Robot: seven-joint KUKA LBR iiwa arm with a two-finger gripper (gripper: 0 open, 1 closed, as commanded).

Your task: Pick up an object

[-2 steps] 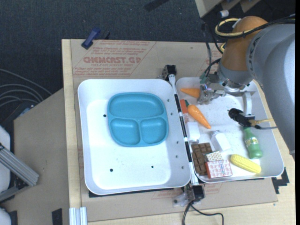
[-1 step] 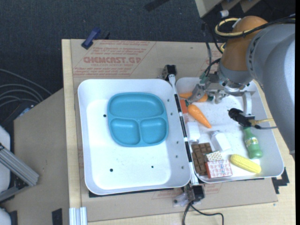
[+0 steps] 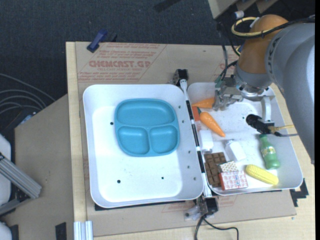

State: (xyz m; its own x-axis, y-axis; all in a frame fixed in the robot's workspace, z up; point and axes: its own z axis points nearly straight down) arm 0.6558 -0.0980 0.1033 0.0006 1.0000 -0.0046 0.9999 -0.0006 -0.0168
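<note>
My gripper (image 3: 220,102) reaches down at the back left of the right bin (image 3: 292,156). It hangs right beside a small orange piece (image 3: 204,103) lying against the bin's left wall. An orange carrot (image 3: 212,124) lies slantwise just in front of the gripper, apart from it. Further forward lie a white block (image 3: 235,149), a brown chocolate bar (image 3: 215,166), a red and white box (image 3: 233,177), a yellow corn cob (image 3: 261,174) and a green bottle (image 3: 270,153).
The left bin (image 3: 100,169) holds a blue divided plate (image 3: 147,126). A small white piece (image 3: 206,142) lies by the wall between the bins. A blue object (image 3: 96,41) sits at the board's far left corner.
</note>
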